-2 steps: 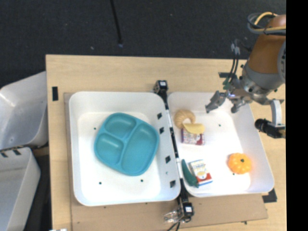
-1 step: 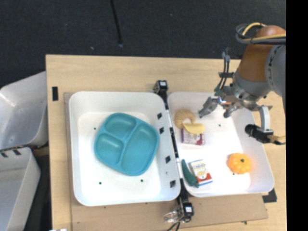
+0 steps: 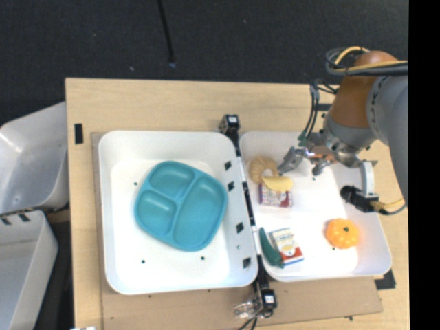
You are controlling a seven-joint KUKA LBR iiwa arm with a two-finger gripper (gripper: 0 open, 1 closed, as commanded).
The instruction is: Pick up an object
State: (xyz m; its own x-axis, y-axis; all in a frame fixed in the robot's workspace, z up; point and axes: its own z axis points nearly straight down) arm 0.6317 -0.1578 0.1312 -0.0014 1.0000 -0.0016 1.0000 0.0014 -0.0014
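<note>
Your end effector (image 3: 303, 158) hangs low over the far part of the right bin (image 3: 364, 258), with its two fingers (image 3: 291, 161) spread apart and nothing between them. Just beside the near fingertip, toward the divider, you have a small cluster: a tan ring-shaped pastry (image 3: 261, 168), a pale yellow banana-like piece (image 3: 278, 183) lying against it, and a small pink-and-white packet (image 3: 276, 197) touching the yellow piece on the side nearer the front edge. None of these is gripped; whether the fingertip touches the yellow piece you cannot tell from this angle. Nearer the front edge of the same bin you see a little white carton with a red band (image 3: 286, 245), and a dark green item (image 3: 268, 251) lies against it by the divider. A small orange pumpkin (image 3: 342, 233) sits apart from the others, toward the bin's right side. A black cable fitting (image 3: 361, 198) from the arm hangs over the right rim between the wrist and the pumpkin. The grey arm with its orange band (image 3: 357, 102) comes in over the far right corner of the tabletop (image 3: 151, 102). In the left bin (image 3: 113, 253) a teal divided plate (image 3: 181, 205) lies flat near the middle, well apart from everything in the right bin.
</note>
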